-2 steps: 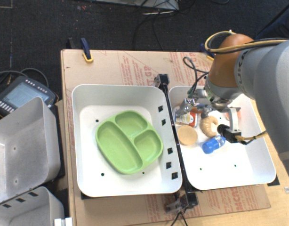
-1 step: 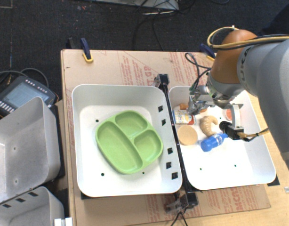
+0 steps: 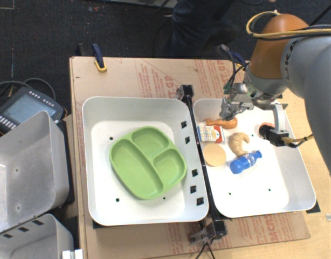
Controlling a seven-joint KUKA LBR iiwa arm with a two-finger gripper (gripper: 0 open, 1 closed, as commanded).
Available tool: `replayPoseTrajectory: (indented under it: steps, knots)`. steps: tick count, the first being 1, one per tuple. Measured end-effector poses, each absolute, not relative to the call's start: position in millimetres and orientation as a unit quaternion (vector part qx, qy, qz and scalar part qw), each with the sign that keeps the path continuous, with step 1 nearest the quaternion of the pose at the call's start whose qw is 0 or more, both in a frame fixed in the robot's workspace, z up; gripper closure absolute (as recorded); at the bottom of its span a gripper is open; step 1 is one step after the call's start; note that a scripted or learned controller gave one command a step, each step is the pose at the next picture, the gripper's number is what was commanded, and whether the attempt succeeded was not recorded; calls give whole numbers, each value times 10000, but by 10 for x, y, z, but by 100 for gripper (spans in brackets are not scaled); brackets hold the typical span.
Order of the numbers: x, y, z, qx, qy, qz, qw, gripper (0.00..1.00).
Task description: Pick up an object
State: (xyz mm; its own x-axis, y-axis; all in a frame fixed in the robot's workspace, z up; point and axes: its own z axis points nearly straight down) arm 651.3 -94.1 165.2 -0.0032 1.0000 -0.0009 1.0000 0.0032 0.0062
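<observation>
My gripper [image 3: 227,114] hangs over the back left corner of the right bin [image 3: 295,188], reaching in from the right. Its tip is just above an orange carrot-shaped piece [image 3: 221,123] and hides part of it. In front of the carrot lies a small white and red carton [image 3: 209,135]. A tan croissant [image 3: 239,142] lies to the right of the carton. A round tan bun [image 3: 214,155] and a blue bottle [image 3: 245,162] lie nearer the front. Nothing is visibly lifted off the bin floor.
The left bin [image 3: 95,198] holds a green divided plate [image 3: 148,162]. A black divider [image 3: 198,161] runs between the two bins. The front and right parts of the right bin floor are bare. Grey boxes [image 3: 22,166] stand left of the bench.
</observation>
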Motion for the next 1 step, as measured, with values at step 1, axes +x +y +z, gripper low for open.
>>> replayPoseTrajectory:
  steps: [1]
  knots:
    - [6501, -980, 2096, 7063, 7080, 18, 28, 100]
